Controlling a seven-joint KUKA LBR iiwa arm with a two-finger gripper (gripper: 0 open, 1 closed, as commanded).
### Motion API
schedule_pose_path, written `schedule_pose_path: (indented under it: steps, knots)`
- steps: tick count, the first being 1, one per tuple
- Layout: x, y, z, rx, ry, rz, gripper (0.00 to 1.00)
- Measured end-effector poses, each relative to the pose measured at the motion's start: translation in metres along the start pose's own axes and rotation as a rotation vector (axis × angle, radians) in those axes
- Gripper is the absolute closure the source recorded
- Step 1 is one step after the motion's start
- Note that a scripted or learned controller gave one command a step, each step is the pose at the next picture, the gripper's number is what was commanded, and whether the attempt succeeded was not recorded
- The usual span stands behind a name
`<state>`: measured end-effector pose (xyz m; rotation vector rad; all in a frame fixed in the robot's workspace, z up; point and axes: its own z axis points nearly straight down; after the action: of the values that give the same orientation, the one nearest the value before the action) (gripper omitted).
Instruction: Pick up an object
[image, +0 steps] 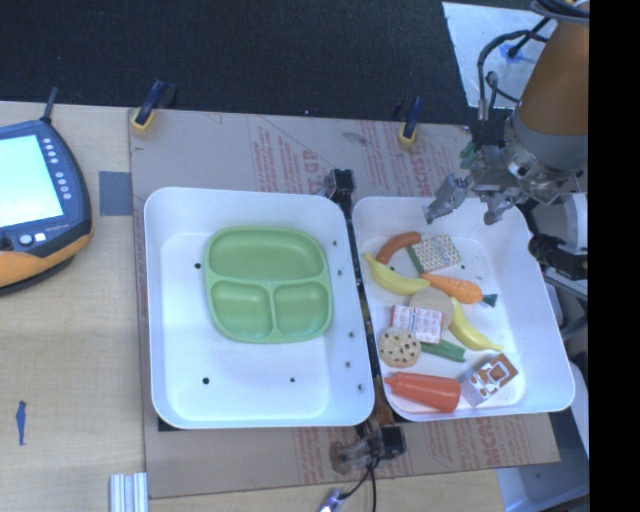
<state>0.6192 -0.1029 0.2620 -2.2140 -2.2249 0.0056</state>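
Bright, even overhead light; soft shadows, mild glare on white bins (160, 300), slight softness.

A green divided plate (268, 283) lies in the left bin (170, 300); a teach pendant (38, 200) rests on the bench's left edge.

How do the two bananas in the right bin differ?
The upper banana lies left of centre in the right bin, beside the sausage; the lower banana lies further right, below the carrot. The upper banana looks longer and thicker. The upper banana runs flatter; the lower banana slants more steeply. Both are yellow, curved, and clear of the claw.
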Motion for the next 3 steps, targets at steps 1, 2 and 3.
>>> schedule_pose_path:
  steps: [1, 2, 3]
  knots:
    - [-0.034, -0.076, 0.124, 0.003, 0.0, 0.0, 0.0]
    - [-0.036, -0.065, 0.171, 0.002, 0.0, -0.002, 0.0]
    - [-0.03, -0.092, 0.171, 0.0, 0.001, -0.001, 0.0]
